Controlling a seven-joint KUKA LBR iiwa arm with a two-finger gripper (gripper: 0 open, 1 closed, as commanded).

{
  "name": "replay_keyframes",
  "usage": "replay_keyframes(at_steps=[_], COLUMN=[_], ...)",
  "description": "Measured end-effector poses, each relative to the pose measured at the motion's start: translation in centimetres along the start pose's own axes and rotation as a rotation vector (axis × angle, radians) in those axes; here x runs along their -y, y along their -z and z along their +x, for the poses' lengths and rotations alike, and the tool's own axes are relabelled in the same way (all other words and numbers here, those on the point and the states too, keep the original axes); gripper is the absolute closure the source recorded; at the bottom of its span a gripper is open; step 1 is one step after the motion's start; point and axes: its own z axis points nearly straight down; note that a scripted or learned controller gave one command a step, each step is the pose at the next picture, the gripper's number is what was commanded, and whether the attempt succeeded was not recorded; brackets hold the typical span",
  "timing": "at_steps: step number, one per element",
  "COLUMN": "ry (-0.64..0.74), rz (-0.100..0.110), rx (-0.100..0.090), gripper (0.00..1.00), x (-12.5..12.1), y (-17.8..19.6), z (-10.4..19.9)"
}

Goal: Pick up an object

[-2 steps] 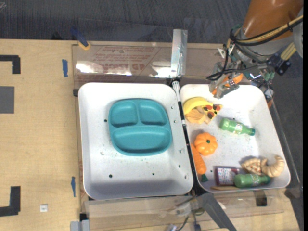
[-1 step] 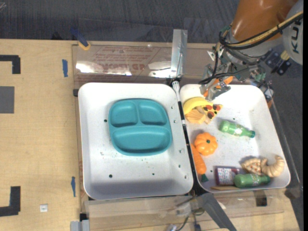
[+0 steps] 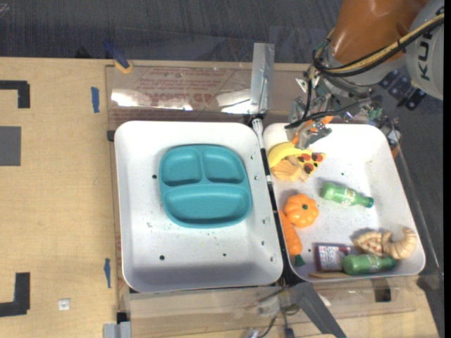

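My gripper hangs over the far left corner of the right bin, just above a yellow banana and a pizza-slice toy. Nothing shows as held in it. In the same bin lie a green bottle, an orange pumpkin, a carrot, a dark purple can, a second green bottle and a tan pastry-like piece.
The left bin holds a teal divided plate. A metal divider post stands at the back between the bins. The arm's orange band looms over the right bin's far edge.
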Motion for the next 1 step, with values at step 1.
replay_keyframes(at_steps=[1], ry=[-0.003], rz=[0.005], rx=[0.012], gripper=[1.00], x=[0.08], y=[1.41], z=[-0.24])
